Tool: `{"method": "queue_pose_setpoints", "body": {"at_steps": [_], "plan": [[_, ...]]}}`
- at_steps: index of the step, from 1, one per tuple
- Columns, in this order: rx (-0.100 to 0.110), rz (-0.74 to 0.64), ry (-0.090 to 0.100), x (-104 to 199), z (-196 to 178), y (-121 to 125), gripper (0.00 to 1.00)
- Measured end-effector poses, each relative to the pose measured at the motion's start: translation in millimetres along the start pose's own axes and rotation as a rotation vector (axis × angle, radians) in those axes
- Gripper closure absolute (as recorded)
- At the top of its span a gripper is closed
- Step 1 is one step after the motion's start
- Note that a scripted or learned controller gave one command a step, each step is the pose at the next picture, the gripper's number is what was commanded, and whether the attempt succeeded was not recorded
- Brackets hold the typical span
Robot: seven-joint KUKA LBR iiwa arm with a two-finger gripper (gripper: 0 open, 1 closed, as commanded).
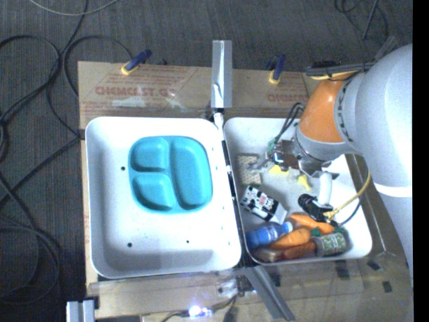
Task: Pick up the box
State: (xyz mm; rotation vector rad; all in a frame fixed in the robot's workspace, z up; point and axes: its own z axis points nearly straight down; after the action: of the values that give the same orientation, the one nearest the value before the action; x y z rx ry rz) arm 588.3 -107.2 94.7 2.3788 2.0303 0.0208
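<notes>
The tool [280,161] hovers just up-right of the box [260,203]; whether it is open or closed cannot be told.

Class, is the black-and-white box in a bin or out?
In. The box lies inside the right-hand bin, next to the blue bottle.

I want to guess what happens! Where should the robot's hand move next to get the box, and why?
Probably a short move down-left in the picture, then lower: the hand sits up-right of the black-and-white box, which lies untouched in the right bin, near the blue bottle.
</notes>
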Motion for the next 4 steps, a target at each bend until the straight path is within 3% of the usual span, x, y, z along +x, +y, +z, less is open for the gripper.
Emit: {"method": "queue_pose_setpoints", "body": {"at_steps": [1,2,3,4], "plan": [[-0.008,-0.022,0.001,-40,-2,-34,0.00],[0.023,0.312,-0.007,-27,-33,-24,0.00],[-0.005,0.196,-0.006,-1,0,-36,0.00],[0.007,0.023,-0.003,7,2,75,0.00]]}}
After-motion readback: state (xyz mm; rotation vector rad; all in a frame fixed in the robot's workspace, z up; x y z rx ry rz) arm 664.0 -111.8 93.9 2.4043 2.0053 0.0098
